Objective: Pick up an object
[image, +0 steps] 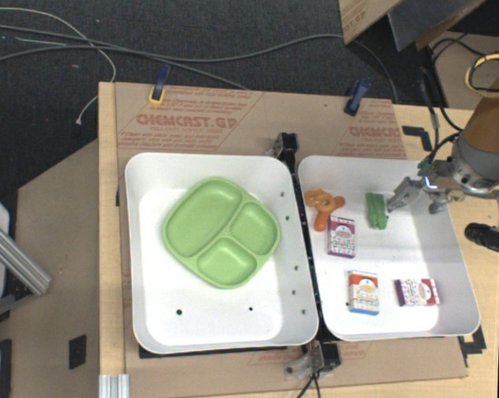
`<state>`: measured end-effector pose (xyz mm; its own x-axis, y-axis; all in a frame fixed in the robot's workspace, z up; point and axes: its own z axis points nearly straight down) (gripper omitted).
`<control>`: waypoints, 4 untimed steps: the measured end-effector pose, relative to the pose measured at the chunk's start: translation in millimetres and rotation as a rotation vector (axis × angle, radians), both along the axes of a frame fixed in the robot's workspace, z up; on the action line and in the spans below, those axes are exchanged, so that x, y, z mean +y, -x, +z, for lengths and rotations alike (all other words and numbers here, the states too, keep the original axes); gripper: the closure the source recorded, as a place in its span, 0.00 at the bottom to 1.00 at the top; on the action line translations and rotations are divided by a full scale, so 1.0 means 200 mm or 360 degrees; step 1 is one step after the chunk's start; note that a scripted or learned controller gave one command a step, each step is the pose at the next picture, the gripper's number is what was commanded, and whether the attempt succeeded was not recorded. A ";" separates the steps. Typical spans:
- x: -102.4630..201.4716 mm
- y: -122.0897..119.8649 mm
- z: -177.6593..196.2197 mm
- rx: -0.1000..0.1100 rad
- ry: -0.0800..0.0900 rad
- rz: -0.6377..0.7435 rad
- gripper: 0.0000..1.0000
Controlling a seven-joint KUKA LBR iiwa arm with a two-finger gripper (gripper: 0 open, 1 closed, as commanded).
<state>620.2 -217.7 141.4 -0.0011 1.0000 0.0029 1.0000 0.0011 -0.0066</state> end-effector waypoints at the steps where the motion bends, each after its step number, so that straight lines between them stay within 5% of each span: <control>1: 0.00 -0.01 -0.25 -0.0014 0.0001 -0.0001 0.00; 2: 0.00 -0.02 -0.16 -0.0028 0.0006 0.0004 1.00; 4: -0.02 -0.05 0.43 -0.0022 0.0009 0.0001 1.00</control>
